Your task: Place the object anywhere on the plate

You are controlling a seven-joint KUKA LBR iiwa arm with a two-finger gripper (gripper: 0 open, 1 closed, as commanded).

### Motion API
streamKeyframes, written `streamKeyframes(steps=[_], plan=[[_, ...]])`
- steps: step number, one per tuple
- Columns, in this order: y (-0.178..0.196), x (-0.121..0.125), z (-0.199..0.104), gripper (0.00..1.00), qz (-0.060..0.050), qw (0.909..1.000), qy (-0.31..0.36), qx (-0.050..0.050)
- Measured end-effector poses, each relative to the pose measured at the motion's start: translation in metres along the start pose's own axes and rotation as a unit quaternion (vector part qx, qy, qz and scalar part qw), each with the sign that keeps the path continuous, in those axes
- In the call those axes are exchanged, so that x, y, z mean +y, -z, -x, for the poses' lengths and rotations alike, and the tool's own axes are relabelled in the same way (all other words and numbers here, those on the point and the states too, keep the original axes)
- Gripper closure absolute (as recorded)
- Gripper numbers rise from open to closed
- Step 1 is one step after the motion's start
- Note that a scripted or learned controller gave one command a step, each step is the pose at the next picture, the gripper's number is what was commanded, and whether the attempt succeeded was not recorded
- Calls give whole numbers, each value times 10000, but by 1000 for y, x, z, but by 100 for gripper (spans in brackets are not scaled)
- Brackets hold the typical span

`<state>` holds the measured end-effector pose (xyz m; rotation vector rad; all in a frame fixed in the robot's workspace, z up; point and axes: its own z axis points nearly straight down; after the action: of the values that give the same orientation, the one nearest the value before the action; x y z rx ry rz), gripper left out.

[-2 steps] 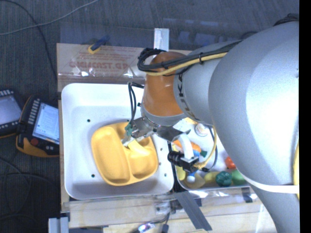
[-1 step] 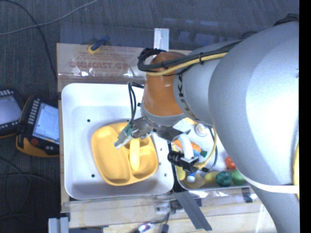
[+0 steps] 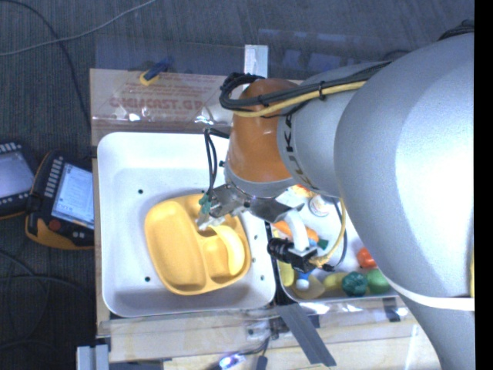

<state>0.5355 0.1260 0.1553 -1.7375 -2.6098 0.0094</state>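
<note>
Off to the far left, on the dark carpet, a teach pendant [image 3: 62,203] with a lit screen lies beside the bench. Next comes the left bin [image 3: 123,168], white and shallow, and in it sits a yellow plate [image 3: 179,245] with two compartments, turned at a slant. On the plate's right-hand part lies a pale yellow object [image 3: 229,247], curved like a banana, resting against the rim. The gripper [image 3: 206,213] hangs just over that spot, at the plate's upper right edge, with a bit of green showing at its tip; from here I cannot tell whether it is parted or closed, nor whether it touches the object. Above it the orange band [image 3: 262,141] of the wrist points nearly straight down, black cables looping over it. The big grey arm [image 3: 400,168] sweeps in from the right, covering most of the right bin [image 3: 308,295], where small colourful toys [image 3: 362,280] crowd the near corner.
</note>
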Motion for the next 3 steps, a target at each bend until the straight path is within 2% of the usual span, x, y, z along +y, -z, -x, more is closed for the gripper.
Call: streamKeyframes(steps=[1,2,3], plan=[[0,0,0,0,0,10000,-1,0],[8,0,0,100,-15,10000,0,4],[17,-43,-33,100,21,9938,1116,-12]])
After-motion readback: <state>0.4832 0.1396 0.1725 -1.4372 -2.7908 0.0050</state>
